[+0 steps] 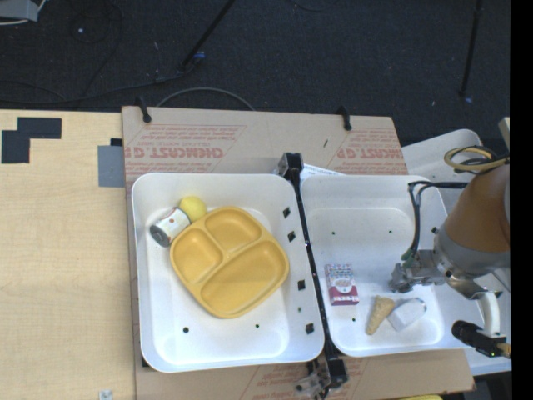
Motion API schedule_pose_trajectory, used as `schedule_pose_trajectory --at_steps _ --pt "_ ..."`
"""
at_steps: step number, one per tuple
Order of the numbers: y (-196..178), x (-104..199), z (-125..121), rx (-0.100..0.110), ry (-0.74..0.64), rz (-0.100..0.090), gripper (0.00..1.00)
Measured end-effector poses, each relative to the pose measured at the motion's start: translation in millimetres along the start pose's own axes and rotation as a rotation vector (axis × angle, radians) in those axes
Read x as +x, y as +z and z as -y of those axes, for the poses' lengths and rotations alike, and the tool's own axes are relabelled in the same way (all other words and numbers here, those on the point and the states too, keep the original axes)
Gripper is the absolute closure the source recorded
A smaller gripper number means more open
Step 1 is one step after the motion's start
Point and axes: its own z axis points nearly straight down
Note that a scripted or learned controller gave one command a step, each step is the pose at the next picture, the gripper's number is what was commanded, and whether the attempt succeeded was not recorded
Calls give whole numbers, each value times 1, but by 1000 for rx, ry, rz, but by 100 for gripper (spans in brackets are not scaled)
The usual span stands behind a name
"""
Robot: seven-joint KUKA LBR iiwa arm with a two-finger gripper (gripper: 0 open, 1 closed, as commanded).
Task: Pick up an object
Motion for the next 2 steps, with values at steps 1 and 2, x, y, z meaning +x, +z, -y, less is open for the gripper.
schedule_pose_trajectory --at_steps 1,2 --pt "-52 -11 0 -2 1 2 100" --pt "-95 -15 -4 -3 -5 2 100"
